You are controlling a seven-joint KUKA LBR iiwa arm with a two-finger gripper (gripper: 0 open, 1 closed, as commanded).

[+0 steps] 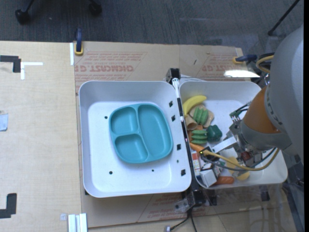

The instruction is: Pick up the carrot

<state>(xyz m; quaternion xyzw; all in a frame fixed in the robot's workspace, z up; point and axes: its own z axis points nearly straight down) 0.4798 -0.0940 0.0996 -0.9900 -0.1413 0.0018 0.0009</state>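
The arm hangs low over the right bin (227, 92), so the end effector (208, 174) is near the carrot (198, 137) in the toy-food pile; its grip, I cannot tell.

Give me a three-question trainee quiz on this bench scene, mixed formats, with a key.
1. True or false: the teal plate lies in the left bin.
2. Which bin holds the banana? A) left B) right
3. Fill in: the gripper reaches into the ____ bin, near its front-left corner.

Key: 1 true; 2 B; 3 right.
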